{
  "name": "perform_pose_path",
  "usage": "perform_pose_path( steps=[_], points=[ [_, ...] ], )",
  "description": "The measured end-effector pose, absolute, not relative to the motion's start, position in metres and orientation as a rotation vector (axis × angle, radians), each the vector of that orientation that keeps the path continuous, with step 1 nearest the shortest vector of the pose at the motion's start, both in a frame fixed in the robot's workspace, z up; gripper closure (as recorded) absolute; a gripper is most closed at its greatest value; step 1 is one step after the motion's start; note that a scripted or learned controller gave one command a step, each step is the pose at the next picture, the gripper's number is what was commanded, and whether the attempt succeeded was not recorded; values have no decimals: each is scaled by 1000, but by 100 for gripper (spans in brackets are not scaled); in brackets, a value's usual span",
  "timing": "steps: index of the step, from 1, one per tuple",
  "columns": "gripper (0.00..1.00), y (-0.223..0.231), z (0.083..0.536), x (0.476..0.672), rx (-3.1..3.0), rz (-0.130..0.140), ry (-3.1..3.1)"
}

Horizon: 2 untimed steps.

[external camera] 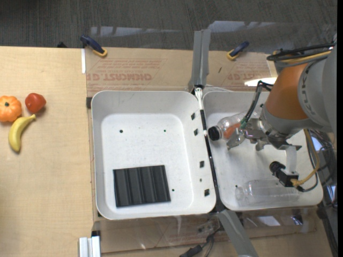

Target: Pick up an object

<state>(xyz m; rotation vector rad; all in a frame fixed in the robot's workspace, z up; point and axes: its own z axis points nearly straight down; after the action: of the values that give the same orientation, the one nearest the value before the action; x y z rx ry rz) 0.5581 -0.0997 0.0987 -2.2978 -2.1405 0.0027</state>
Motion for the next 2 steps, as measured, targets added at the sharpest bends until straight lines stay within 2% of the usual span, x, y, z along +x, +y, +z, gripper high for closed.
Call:
perform_pose_path(
  steps=[1, 2],
  points=[
    [0, -125, 178, 513, -2214, 2, -2230],
    [0, -118, 177, 555, -2171, 3, -2270]
  ],
)
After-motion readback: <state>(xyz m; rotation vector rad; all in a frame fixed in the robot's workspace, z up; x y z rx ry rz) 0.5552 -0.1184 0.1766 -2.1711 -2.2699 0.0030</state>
